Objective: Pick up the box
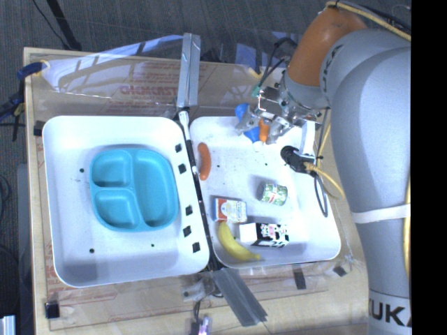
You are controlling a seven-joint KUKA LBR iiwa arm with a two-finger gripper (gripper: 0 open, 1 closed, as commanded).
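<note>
Hand (264, 126) hovers at far end of right bin (318, 246), grip state can't tell. Box (230, 209) lies near-side of can (274, 193), touching banana (234, 243). Judgement: descend centred on box, clear of banana and cow carton (265, 234), close across short sides.

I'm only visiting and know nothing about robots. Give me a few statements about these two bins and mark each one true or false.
1. The blue tray lies in the left bin. True.
2. The banana lies in the left bin. False: it is in the right bin, at its near edge.
3. The gripper hovers at the right bin's far edge. True.
4. The green can stands on the tray. False: it lies in the right bin.
</note>
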